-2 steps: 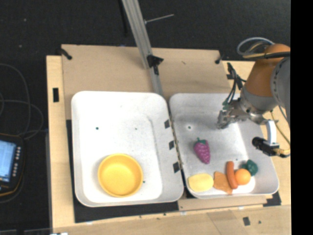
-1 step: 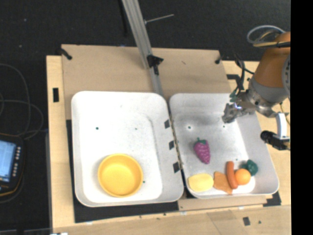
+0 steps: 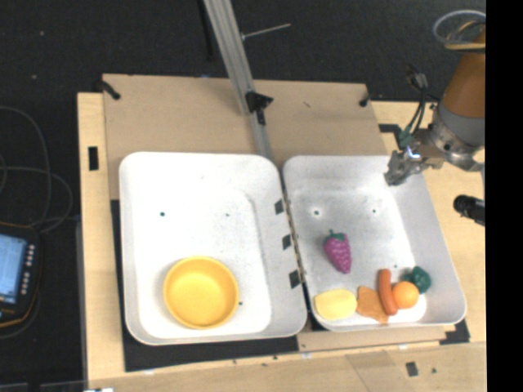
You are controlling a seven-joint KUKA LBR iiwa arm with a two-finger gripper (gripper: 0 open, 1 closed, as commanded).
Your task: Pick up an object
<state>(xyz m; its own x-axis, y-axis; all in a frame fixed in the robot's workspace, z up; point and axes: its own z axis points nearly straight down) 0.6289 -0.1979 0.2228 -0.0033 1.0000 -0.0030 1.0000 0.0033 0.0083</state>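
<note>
Hand (image 3: 398,170) over right bin's (image 3: 359,190) far right corner, holding nothing I can see.
Can't tell from here if it's apart or together. Purple berry (image 3: 338,251) mid-bin; carrot (image 3: 386,290), orange (image 3: 404,294), yellow piece (image 3: 335,304) along near edge. Yellow bowl (image 3: 201,291) in left bin (image 3: 196,194).

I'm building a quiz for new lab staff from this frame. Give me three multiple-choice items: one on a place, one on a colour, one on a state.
1. Where does the yellow bowl sit?
A. In the left bin, near corner
B. In the right bin
C. On the bench outside the bins

2. What colour is the toy with a green top in the middle of the right bin?
A. Blue
B. Purple-pink
C. White

3. How does the gripper stand to the objects?
A. Pressed into the bowl
B. Resting on the carrot
C. Over the right bin's far edge, apart from every object

Answers: 1 A, the bowl lies in the left bin's front part. 2 B, its body is purple-pink. 3 C, bare bin floor separates it from the toys.
</note>
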